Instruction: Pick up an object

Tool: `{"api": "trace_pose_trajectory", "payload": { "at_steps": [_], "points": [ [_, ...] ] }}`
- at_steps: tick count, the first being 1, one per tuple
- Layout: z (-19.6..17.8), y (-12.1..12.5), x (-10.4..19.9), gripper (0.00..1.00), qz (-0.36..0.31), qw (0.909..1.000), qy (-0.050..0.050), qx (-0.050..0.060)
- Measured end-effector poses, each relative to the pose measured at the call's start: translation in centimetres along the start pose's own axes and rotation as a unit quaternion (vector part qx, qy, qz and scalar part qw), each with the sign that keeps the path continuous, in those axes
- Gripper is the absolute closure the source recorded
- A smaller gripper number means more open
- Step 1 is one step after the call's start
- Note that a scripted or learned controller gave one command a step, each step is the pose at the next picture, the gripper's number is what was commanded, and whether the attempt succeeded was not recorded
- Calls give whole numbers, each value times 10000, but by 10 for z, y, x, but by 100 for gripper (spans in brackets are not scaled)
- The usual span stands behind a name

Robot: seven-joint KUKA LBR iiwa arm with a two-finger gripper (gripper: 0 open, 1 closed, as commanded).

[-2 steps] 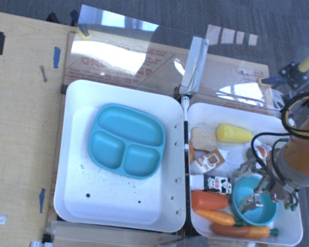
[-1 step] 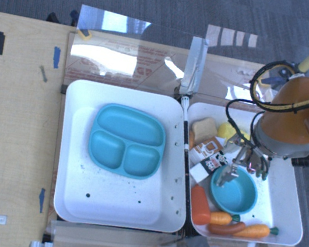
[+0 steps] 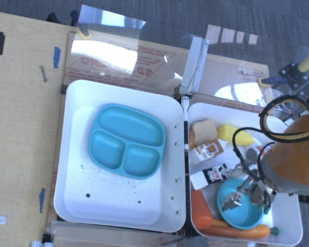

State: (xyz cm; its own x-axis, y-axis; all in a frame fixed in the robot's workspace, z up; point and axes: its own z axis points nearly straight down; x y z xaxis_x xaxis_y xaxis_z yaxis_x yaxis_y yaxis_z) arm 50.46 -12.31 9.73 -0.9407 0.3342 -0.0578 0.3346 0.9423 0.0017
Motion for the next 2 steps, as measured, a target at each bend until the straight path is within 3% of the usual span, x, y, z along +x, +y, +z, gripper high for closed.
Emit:
{"api": "trace_pose_trajectory", "payload": {
  "at_steps": [1,2],
  "points": [
    [0,5,-1,0,192,9998,-2,28],
    [-3,20,4,0,199,9998,-92,-2]
  ]
}}
